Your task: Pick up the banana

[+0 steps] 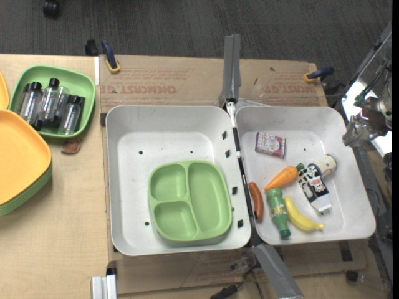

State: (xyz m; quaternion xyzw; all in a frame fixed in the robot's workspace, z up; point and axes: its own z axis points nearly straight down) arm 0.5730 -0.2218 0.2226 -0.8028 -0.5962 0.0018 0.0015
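The yellow banana (303, 216) lies near the front of the right bin (349, 226), its tip pointing right. It sits between a green bottle (278, 212) on its left and a black-and-white bottle (314, 179) just behind it. My gripper (361, 129) hangs at the right bin's far right rim, well behind and to the right of the banana, apart from it. Its grey body blends with the bench frame there.
The right bin also holds an orange carrot (282, 177), a red sausage (255, 201) and a pink box (270, 144). A green divided plate (190, 200) sits in the left bin (124, 167). A green tray of vials (53, 101) and orange plates (19, 161) are at far left.
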